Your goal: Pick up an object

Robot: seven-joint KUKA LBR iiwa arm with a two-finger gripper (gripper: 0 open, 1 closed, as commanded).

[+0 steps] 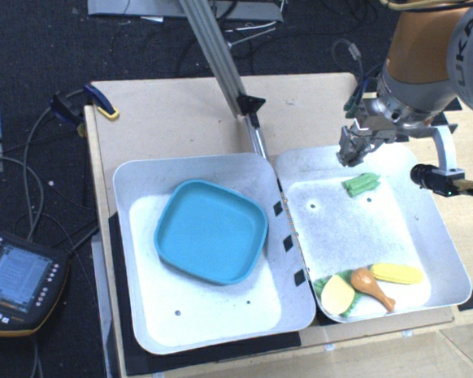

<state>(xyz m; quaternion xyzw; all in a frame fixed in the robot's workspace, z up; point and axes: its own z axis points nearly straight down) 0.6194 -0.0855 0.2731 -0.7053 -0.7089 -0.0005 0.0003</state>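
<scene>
Square blue plastic plate (211, 231) in left white bin (134, 233), small green toy piece (360, 184) at right white bin's (436, 234) twelve o'clock, yellow, orange and green toy foods (372, 285) clustered at six o'clock

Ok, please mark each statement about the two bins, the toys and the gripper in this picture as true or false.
1. The blue plate lies in the left bin. True.
2. The green object lies in the left bin. False: it lies in the right bin, near its far end.
3. The gripper is above the far end of the right bin. True.
4. The yellow object lies on the blue plate. False: it lies at the near end of the right bin.
</scene>
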